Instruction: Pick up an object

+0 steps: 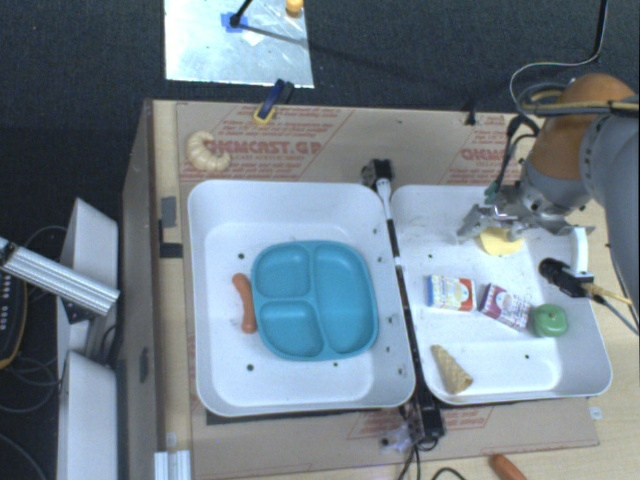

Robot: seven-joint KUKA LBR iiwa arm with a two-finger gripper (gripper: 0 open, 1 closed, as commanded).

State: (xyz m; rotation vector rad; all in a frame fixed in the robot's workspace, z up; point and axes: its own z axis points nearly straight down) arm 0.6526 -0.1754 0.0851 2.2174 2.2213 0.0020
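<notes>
The gripper (492,224) hovers at the right bin's (590,363) back edge, right over a yellow piece (503,244), possibly touching it; whether it pinches is unclear. Open floor lies forward of the piece, before the small cartons (450,292).

Blue divided tray (315,300) in left bin (215,208); foil sheet (238,28) beyond bench.

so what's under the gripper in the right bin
A pale yellow piece lies on the bin floor beneath the gripper. Its upper part is covered, so its full shape stays unclear.
</notes>
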